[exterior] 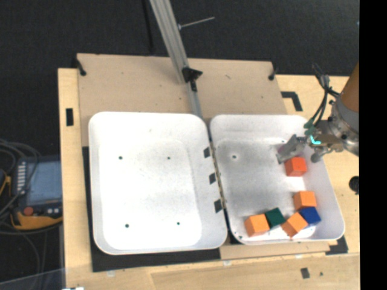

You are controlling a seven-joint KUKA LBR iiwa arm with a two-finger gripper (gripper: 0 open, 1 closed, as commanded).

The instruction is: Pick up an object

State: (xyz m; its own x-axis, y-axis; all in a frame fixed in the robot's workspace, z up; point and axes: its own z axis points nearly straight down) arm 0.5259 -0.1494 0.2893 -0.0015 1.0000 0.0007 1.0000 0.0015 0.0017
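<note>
My gripper (303,154) hangs over the right part of the right bin (254,124), its two grey fingers spread apart and open. A red-orange cube (295,166) lies on the bin floor just below and between the fingertips, with a gap to each finger. Near the bin's front right corner sit more cubes: an orange one (305,199), a blue one (309,215), another orange one (295,223), a dark green one (275,216) and an orange one (257,224).
The left bin (100,162) adjoins the right bin along clips at the shared edge (213,177). A slanted metal rail (172,35) rises from the back of the bench. Cables and a handheld unit (36,189) lie off the bench at left.
</note>
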